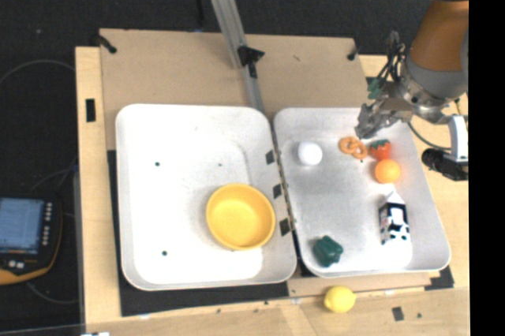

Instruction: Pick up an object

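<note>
Camera view put the gripper (369, 124) low in the right bin's (426, 248) upper right, just above the orange pretzel-like piece (353, 146). We judged a straight descent centred on it best. The arm reached in from the right, wrist tilted; we couldn't tell the gripper's opening.

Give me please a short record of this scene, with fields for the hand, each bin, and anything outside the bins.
hand: low over the right bin's far side, just above the orange ring
left bin: yellow bowl
right bin: white ball, orange ring, small red piece, orange ball, black-and-white carton, dark green block
outside bins: lemon on the bench, near edge
</note>
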`<action>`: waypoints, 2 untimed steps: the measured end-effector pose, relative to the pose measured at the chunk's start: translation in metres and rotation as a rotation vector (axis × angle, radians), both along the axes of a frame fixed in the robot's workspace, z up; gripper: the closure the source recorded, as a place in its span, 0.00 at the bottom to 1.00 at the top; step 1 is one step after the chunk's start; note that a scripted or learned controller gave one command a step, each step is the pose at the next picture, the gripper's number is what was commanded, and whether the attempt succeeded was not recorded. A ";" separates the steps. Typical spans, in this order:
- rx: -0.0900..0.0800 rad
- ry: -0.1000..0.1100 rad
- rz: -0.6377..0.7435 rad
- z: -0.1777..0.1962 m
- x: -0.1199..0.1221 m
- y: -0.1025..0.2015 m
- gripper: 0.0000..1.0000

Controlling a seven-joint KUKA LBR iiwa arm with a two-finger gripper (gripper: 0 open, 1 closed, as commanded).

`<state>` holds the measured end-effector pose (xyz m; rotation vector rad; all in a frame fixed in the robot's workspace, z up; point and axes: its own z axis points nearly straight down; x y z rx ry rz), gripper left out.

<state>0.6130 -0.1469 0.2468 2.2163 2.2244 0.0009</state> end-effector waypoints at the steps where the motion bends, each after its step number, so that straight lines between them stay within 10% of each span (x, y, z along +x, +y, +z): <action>1: 0.001 0.002 0.002 -0.009 0.011 0.053 1.00; 2: 0.001 0.000 0.002 -0.006 0.018 0.096 1.00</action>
